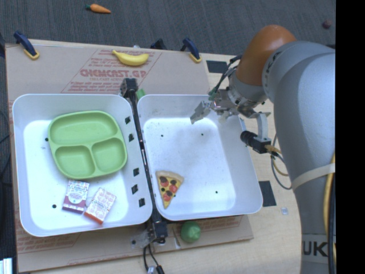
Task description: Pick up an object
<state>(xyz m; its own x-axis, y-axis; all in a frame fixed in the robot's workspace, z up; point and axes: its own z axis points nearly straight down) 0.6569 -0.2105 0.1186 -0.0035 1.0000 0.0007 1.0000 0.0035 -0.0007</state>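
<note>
Two white bins are seen side by side on a cardboard sheet, clamped at the far edge.

Left bin: a green divided tray is laid in the far half. Two small red-and-white packets are lying near the front edge, just beside each other, apart from the tray.

Right bin: a pizza slice is lying flat near the front-left corner, close to the divider, tip pointed toward the front. It is not touched by anything.

The gripper is held over the far rim of the right bin, near its far-right corner, pointed left. It is well apart from the pizza slice. Nothing is seen between the fingers; whether they are apart or together cannot be told at this angle.

Outside the bins: a banana is on the cardboard behind the divider; a green ball is at the front edge, just beyond the right bin's front rim; a carrot is on the dark floor far behind the bench.
</note>
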